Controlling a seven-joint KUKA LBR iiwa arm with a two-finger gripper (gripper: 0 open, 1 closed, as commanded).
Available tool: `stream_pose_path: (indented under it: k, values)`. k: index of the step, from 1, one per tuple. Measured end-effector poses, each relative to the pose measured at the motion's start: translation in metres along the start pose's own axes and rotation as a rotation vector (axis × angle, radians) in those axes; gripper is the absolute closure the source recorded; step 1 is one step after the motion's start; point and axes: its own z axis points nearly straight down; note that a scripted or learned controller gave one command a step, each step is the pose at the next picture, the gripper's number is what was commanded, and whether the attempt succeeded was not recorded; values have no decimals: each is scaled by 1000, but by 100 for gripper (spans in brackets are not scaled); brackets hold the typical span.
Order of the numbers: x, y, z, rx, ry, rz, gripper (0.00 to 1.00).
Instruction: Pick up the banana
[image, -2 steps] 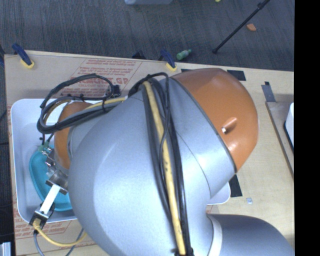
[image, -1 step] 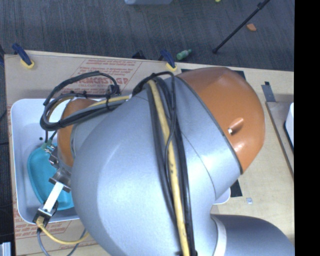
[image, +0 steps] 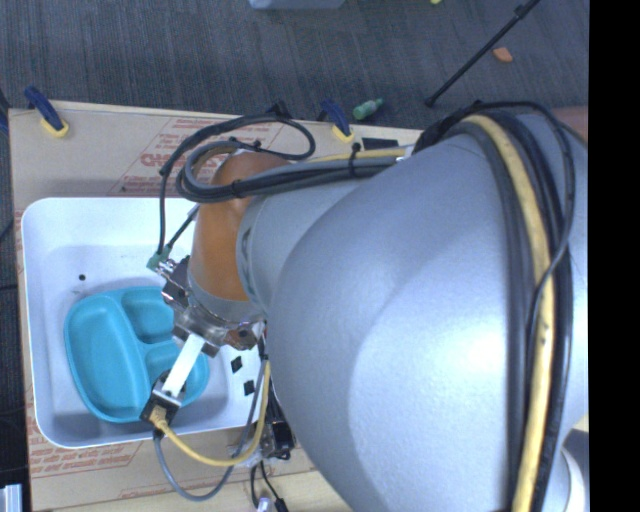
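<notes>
Gripper (image: 208, 330) low over blue dish (image: 105, 350), lower left, in white bin (image: 60, 225); its opening I cannot tell. Best lift clear, find banana, then descend centred.

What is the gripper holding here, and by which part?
It cannot be told: the arm's wrist hangs low over the blue tray in the left bin and hides whatever lies under it.

The grey arm (image: 400, 300) reaches over a white bin (image: 60, 230), its orange band (image: 220, 240) just above the gripper (image: 203, 330). A blue divided tray (image: 105, 350) lies in the bin just left of the gripper, its right side running under it.
</notes>
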Motion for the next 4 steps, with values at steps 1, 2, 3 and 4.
stream_pose_path:
  k: [1,2,3,4]
  values:
    - [-44,34,-26,0,1,-42,100]
    - [-43,33,-36,3,0,-50,100]
    - [51,-40,-15,1,-1,164,100]
    - [-26,25,-29,1,-1,-210,100]
